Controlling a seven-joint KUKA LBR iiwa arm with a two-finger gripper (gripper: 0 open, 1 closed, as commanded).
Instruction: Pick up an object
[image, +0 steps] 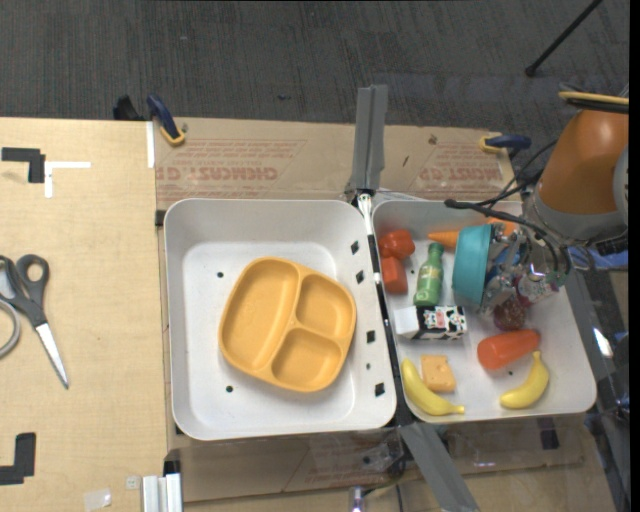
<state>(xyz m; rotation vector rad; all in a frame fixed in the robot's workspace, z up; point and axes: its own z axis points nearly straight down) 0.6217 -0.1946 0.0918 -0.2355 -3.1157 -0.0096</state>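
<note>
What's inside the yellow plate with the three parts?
Nothing that I can see. The yellow divided plate lies in the left bin, and all three of its compartments show bare yellow. The bit of bin floor underneath is covered by the plate.

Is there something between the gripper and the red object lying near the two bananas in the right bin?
Nothing visible blocks it. The gripper is low in the right bin, beside the teal cup. The red object lies just below it, next to the bananas, with only a dark round item between.
</note>
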